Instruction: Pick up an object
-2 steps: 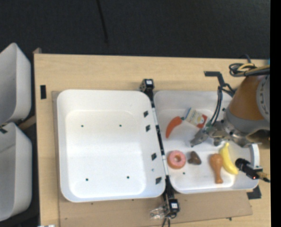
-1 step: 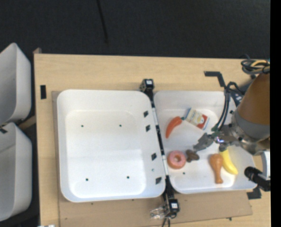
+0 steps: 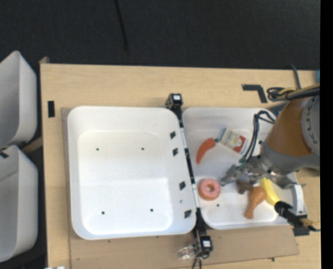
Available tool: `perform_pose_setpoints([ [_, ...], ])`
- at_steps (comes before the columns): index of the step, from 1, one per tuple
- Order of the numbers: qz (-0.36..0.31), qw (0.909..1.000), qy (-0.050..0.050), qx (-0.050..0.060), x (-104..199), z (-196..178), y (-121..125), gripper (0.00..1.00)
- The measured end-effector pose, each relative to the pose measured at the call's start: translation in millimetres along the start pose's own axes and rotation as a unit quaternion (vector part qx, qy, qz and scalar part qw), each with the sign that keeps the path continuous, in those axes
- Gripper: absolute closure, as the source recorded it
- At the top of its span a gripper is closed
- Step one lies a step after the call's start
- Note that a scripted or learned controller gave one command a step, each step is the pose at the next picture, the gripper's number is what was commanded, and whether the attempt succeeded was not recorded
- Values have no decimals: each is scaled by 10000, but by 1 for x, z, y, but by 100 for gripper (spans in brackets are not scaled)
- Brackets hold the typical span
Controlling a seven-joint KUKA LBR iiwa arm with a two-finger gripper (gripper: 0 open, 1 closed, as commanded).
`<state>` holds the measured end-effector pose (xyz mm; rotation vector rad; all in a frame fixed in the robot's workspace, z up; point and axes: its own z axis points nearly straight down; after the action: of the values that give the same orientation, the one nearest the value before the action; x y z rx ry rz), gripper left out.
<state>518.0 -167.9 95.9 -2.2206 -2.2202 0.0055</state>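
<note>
The claw (image 3: 237,179) sits low in the right bin (image 3: 222,217); how far open it is, I cannot tell. Pink ring (image 3: 209,189) just left of it, orange carrot-shaped toy (image 3: 254,202) right beside it, red pepper (image 3: 205,149) above-left, small packet (image 3: 232,140) above.

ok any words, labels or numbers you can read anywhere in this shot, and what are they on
None can be read.
The small packet in the right bin has red and blue print, too blurred to read.
The black tags along the seam between the bins show no legible marks.
</note>
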Motion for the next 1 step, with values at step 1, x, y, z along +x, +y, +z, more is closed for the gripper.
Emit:
perform_pose_setpoints([
  [1,3,10000,4,-10,0,-11,-30,0],
])
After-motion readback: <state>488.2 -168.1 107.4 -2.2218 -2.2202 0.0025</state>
